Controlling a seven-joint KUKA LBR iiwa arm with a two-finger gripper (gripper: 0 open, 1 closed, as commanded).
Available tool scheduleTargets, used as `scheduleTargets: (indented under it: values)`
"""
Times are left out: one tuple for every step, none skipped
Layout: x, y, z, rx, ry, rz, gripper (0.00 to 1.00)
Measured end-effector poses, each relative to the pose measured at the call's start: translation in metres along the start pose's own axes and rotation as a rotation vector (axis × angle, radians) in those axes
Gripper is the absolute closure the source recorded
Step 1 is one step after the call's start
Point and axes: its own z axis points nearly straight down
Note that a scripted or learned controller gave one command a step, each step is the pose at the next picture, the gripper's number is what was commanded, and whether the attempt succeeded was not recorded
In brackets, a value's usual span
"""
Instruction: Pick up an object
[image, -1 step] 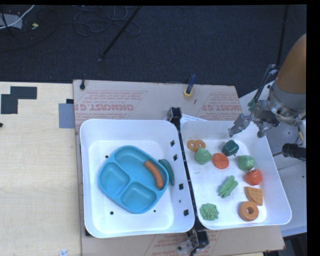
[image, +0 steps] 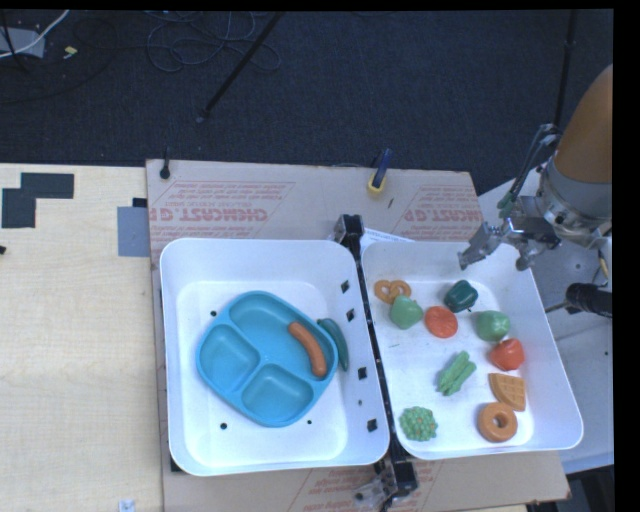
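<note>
1. The end effector (image: 497, 245) hangs over the far edge of the right bin (image: 560, 390), its two fingers spread, with nothing between them.
2. Just below it in the picture lies a dark green toy pepper (image: 461, 295); a red tomato (image: 440, 322) and a pretzel (image: 392, 291) lie further left of that.
3. Nearer the camera sit a doughnut (image: 497, 422) and a broccoli floret (image: 419, 424).
4. Well to its left, the left bin (image: 185, 300) holds a blue divided tray (image: 235, 360) carrying a sausage (image: 309, 348).
</note>
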Motion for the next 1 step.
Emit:
scheduleTargets:
  values:
    - [0.002,-0.0031,0.0659,0.008,0.002,-0.001,0.0]
